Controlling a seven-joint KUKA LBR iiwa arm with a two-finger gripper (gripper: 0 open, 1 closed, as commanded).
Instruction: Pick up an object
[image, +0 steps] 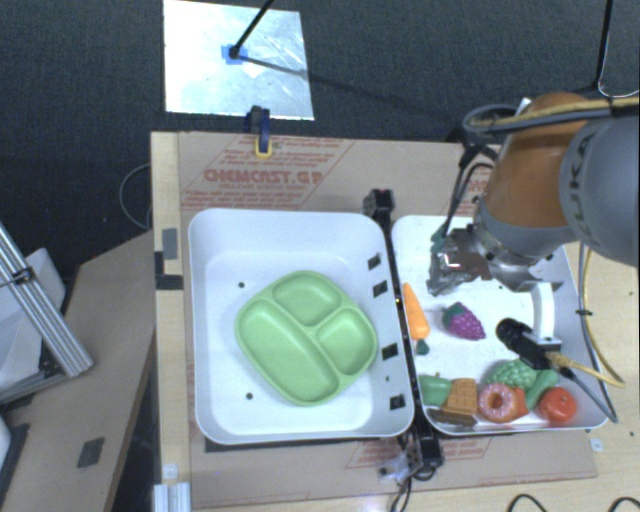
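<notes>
My gripper (444, 276) hangs over the upper left part of the right bin (425, 232), reaching in from the right. Just below it lies a purple bunch of grapes (463, 321), apart from the gripper. An orange carrot (415, 312) lies along the bin's left wall, to the lower left of the gripper. Along the bin's front edge sit a green pepper (435, 388), a brown cracker (461, 399), a pink donut (497, 402), a green leafy vegetable (516, 375) and a red tomato (558, 403).
The left bin (215, 260) holds a green divided plate (306, 337) in its middle. A black divider with clips (392, 300) runs between the two bins. The arm's grey and orange body (550, 175) covers the right bin's far right part.
</notes>
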